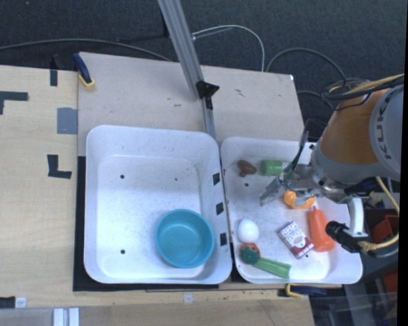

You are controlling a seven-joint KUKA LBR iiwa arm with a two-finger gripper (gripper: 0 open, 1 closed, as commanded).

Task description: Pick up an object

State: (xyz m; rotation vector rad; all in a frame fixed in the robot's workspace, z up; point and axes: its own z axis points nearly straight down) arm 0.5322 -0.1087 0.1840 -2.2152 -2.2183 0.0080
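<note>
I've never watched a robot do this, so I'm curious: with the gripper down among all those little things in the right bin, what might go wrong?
The gripper sits amid close neighbours: a green block, a small orange piece and a brown lump. It could nudge one aside or close on none.

The white egg is round and might roll if bumped.

The orange bottle and red carton lie close beside the arm, which might sweep them.

Robotics lab, bench (146, 100) with taped marks, white bins (103, 189), loose cables (242, 33)
</note>
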